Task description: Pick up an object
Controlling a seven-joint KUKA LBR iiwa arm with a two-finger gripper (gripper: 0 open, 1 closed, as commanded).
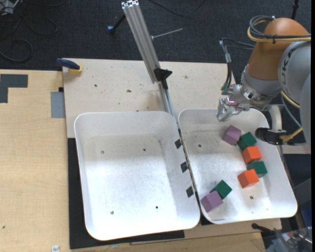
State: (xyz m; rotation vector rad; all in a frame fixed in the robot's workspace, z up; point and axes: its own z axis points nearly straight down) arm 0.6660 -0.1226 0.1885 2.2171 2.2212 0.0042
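The gripper (227, 111) hangs over the far part of the right bin (283, 206), just above and beside a purple cube (231, 135); whether its jaws are wide or narrow cannot be told from this slant. That cube touches a green cube (247, 140), so a clean grasp likely means coming straight down centred on the purple one, fingers on its free sides, clear of the neighbour and the bin wall.

Two bins sit side by side on the bench (115, 83). Every block (232, 135) lies in the right bin (283, 203), most along its right side, two near its front-left corner; the left bin (89, 193) adjoins it.
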